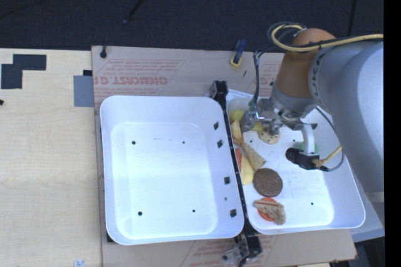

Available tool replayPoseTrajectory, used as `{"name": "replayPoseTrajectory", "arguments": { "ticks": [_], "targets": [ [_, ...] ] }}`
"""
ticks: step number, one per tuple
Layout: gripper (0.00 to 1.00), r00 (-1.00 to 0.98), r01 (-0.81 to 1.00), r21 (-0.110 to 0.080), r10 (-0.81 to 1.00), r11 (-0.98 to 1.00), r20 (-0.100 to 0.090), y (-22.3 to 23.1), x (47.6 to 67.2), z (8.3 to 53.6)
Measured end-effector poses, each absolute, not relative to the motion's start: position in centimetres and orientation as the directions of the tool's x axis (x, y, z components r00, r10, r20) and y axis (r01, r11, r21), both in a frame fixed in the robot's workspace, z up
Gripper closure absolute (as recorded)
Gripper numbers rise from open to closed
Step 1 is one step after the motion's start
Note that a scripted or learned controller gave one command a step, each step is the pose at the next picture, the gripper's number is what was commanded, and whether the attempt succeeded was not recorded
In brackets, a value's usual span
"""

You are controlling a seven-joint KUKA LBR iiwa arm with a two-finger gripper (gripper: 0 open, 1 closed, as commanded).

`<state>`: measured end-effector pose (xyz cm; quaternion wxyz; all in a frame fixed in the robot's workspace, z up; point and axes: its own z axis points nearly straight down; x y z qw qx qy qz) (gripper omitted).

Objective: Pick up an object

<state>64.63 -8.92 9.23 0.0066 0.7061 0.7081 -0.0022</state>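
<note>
My gripper [264, 123] is low over the upper part of the right bin [316, 200], with the grey arm coming in from the right. Just beneath it lies a pale speckled cookie [271, 135], partly hidden by the gripper. Along the bin's left wall lie yellow pieces [236, 123], a tan wedge [252, 155] and a thin orange-red piece [239, 158]. A round brown cookie [267, 182] lies in the middle of the bin, and a sandwich-like piece [270, 210] lies near the front. I see nothing lifted.
The left bin [108, 165] stands beside the right one, joined by a black divider with clips [229, 153]. A blue and yellow clamp [238, 54] sits at the board's back edge. The arm covers the right bin's far right corner.
</note>
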Motion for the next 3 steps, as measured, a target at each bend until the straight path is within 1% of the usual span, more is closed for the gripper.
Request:
{"name": "replayPoseTrajectory", "arguments": {
  "ticks": [1, 2, 3],
  "targets": [
    [0.00, 0.000, 1.000, 0.004, 1.000, 0.000, -0.002, -11.6, 64.5, 9.0],
    [0.00, -0.001, 1.000, 0.004, 1.000, 0.001, 0.000, -14.1, 64.6, 9.0],
    [0.00, -0.004, 1.000, 0.015, 1.000, 0.004, -0.001, -10.5, 64.6, 29.3]
  ]
}}
